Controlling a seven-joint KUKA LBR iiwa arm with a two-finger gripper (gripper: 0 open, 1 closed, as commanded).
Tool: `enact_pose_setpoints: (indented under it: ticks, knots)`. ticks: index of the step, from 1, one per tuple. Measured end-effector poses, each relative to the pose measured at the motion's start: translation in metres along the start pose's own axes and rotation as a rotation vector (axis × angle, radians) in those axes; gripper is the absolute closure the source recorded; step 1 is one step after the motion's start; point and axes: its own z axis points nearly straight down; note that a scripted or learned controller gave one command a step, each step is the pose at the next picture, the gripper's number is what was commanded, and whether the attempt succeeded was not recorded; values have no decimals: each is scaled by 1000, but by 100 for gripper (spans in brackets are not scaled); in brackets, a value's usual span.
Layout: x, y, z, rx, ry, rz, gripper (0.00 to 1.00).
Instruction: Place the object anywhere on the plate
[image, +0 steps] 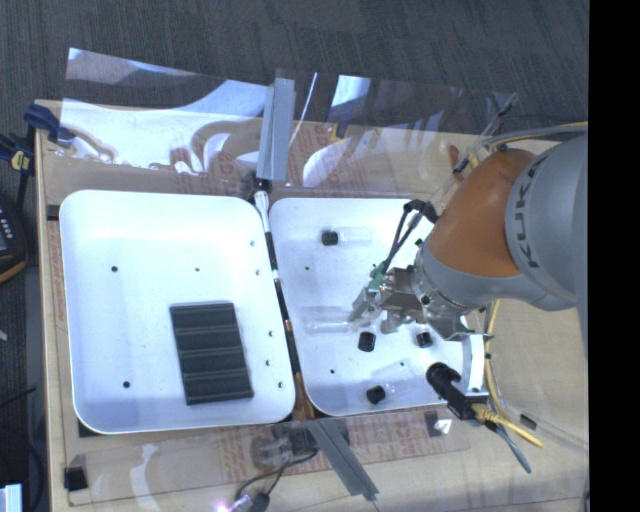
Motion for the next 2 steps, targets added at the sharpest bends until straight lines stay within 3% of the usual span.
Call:
enact_pose_setpoints:
  ticks: [1, 2]
  knots:
    - [74, 33, 26, 3, -1, -59, 100]
    - [182, -11, 26, 5, 1, -207, 100]
